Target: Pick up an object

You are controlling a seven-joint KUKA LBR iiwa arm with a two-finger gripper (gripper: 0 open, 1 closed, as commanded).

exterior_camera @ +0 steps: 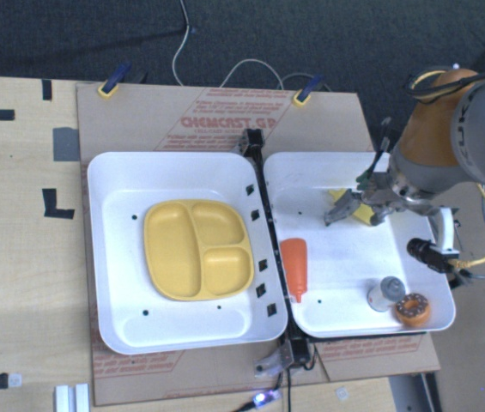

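Note:
My gripper [359, 214] is low in the right bin [345, 320], near its far right side. Its two grey fingers [337, 215] stand spread apart, so it is open. A small yellow object [362, 215] lies on the bin floor between them, partly hidden under the wrist; I cannot tell whether the fingers touch it. An orange carrot-shaped piece [294, 267] lies by the bin's left wall. A grey cylinder [385, 293] and a brown sprinkled donut [413, 308] sit in the near right corner.
The left bin [113, 187] holds a yellow divided plate [197, 248] in its middle. A black divider [263, 230] runs between the bins. The grey arm with its orange band [431, 127] reaches in from the right, with cables beside it.

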